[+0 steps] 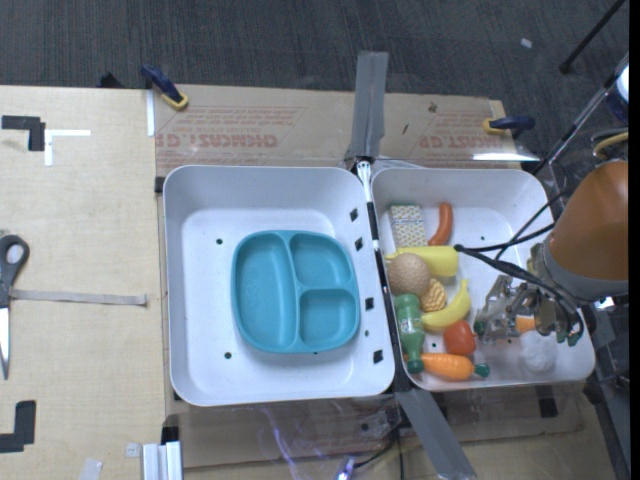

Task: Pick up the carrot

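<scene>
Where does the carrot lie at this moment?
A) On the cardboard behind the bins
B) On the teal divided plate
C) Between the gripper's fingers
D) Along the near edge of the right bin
D: the carrot lies along the near wall of the right bin, beside the other toy foods, apart from the gripper.

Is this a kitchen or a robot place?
Probably a robot lab, not a kitchen. A robot arm reaches over a white bin of toy food, and clamps hold cardboard on the workbench.

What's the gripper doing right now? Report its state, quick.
Two-finger gripper: down in the right white bin; whether open or shut cannot be told. The orange carrot with a green tip lies apart from it, near the bin's front wall.
</scene>
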Available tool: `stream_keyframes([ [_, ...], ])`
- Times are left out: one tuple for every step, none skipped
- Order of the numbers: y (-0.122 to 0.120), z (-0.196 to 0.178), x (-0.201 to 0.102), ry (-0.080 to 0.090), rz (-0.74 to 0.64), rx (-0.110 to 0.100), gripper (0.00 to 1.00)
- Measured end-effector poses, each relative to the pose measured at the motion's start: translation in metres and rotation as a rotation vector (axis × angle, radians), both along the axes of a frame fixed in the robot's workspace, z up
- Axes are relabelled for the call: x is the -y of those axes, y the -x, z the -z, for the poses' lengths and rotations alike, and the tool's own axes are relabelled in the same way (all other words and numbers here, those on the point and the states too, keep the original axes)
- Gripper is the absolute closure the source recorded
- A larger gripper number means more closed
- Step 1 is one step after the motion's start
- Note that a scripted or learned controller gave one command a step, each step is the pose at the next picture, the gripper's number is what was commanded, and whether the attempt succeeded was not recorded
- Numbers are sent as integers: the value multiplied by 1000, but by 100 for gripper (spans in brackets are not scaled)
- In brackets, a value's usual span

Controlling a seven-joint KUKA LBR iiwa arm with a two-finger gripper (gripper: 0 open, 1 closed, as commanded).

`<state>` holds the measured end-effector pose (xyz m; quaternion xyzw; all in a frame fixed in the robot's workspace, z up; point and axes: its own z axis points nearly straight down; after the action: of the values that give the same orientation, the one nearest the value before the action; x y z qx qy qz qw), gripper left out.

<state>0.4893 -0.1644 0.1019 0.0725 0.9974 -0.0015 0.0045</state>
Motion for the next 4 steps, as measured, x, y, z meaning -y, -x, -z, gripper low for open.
stream_keyframes([
  [0, 0, 0, 0, 0, 0, 0],
  [10, 10, -10, -5, 485, -5, 0],
  [7, 0, -10, -5, 481, 0, 100],
  [-94, -75, -49, -5, 335, -4, 100],
])
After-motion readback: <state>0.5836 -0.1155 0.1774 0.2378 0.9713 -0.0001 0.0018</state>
